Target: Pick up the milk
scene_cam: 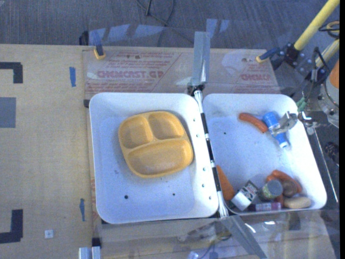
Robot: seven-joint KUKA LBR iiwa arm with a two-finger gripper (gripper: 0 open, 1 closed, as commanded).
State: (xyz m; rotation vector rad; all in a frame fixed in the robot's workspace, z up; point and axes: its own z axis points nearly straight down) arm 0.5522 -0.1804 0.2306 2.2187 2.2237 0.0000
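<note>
Eyes go first to the small blue-and-white milk container [274,124], lying on its side in the upper right part of the right-hand shallow white bin [245,155]. Its long axis slants from upper left to lower right, the blue end toward the top of the frame and the white end toward the bottom. The grey metal two-finger gripper [286,122] reaches in from the right edge and sits right on the container's right side, overlapping it. From this angle I cannot tell whether the gripper is spread, closed, or clamped on anything. Just left of the milk container, almost touching it, lies a curved orange sausage [251,121]. Well apart, in the bin's lower right corner, there is a heap: a long orange carrot [225,184] against the left wall, a small black-and-white carton [244,196], a grey-topped round can [273,189], a reddish-orange piece [281,176] and a pale tan lump [298,202]. The left-hand white bin [108,193] holds a yellow divided plastic plate [155,143], far from the gripper.
</note>
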